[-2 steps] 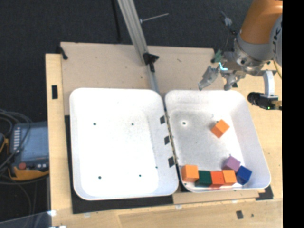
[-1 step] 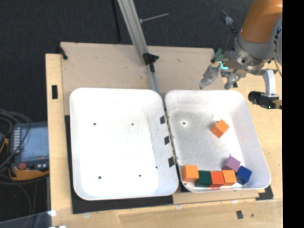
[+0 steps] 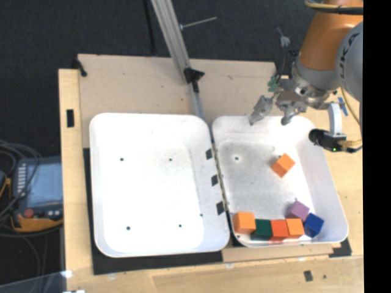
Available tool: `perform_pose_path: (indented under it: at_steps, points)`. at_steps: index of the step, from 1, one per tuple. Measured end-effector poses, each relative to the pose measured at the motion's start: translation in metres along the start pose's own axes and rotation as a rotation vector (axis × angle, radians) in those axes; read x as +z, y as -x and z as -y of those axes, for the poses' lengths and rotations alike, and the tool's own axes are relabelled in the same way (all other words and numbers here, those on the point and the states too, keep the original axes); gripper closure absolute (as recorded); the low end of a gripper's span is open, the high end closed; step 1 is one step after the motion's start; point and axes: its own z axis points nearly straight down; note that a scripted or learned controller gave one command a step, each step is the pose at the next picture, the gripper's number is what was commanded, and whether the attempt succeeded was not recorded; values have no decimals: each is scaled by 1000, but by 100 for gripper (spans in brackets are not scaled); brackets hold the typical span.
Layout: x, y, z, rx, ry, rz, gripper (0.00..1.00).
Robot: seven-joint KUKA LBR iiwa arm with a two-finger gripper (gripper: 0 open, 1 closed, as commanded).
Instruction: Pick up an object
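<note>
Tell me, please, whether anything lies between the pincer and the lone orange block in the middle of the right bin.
Nothing visible does. The pincer hangs open over the right bin's far rim, and only bare white floor separates it from the lone orange block. The other blocks sit crowded along the near wall, well clear.

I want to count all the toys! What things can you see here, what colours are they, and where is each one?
bins: 2, white, side by side on the bench
orange blocks: 4; one alone mid right bin, three in its near row
green block: 1, near row
purple block: 1, behind that row
blue block: 1, row's right end
metal pole: 1, grey, behind the bins
handheld controller: 1, far left
arm: 1, orange and grey
fingers: 2, open, over right bin's far edge
</note>
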Motion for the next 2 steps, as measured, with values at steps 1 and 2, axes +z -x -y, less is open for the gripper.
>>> perform_pose_path:
  at_steps: [1,2]
  points:
    - [54,2,-9,0,-1,0,0]
    - [99,11,-9,2,1,1,0]
